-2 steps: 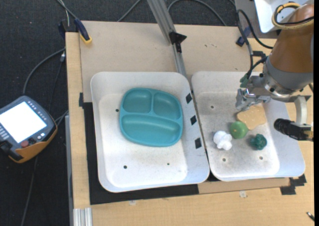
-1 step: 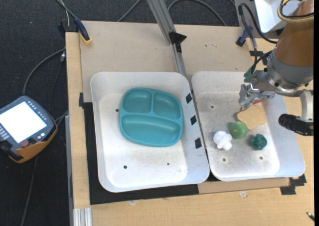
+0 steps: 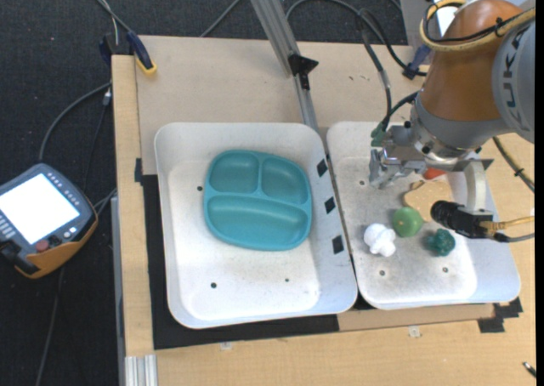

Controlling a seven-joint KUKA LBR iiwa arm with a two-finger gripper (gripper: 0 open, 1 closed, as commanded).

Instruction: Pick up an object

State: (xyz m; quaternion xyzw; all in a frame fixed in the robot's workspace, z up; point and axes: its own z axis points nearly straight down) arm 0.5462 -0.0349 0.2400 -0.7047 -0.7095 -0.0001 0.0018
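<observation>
The right bin (image 3: 425, 286) holds a white lumpy object (image 3: 380, 240), a green ball (image 3: 407, 222) beside it and a dark teal object (image 3: 440, 242) further right. A small orange-red piece (image 3: 433, 174) peeks out from under the wrist. My gripper (image 3: 387, 172) hangs low over the far left part of this bin, above and a little left of the green ball. Nothing shows in its grasp. The wrist hides the bin floor behind it.
The left bin (image 3: 191, 291) holds a teal divided plate (image 3: 257, 199). A slanted metal post (image 3: 280, 27) rises behind the gap between the two bins. Cables run over the bench at the back right.
</observation>
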